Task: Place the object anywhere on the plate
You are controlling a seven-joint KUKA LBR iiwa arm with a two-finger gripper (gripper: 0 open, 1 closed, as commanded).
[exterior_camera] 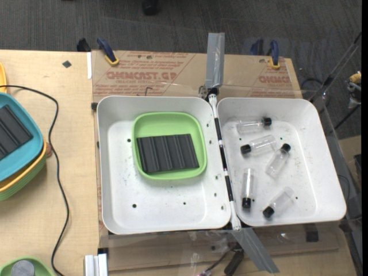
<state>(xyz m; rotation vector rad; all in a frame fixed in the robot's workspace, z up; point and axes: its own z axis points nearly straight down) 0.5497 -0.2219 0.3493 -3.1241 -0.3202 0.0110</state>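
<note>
A green square plate (196, 126) sits in the left white bin (115, 154), toward its back. A dark ribbed rectangular insert (167, 153) lies flat on the plate. In the right white bin (322, 148) lie several clear vials with black caps: one at the back (255, 124), one below it (257, 145), one at mid right (278, 160), one upright-lying near the divider (246, 187), one at the front (278, 203).
Stacked teal and green plates (17, 148) sit on the wooden bench at far left, with a black cable (60, 171) curving past them. Cardboard (149, 68) with blue-and-yellow clamps lies behind the bins. A grey taped strip (215, 62) stands at the bins' joint.
</note>
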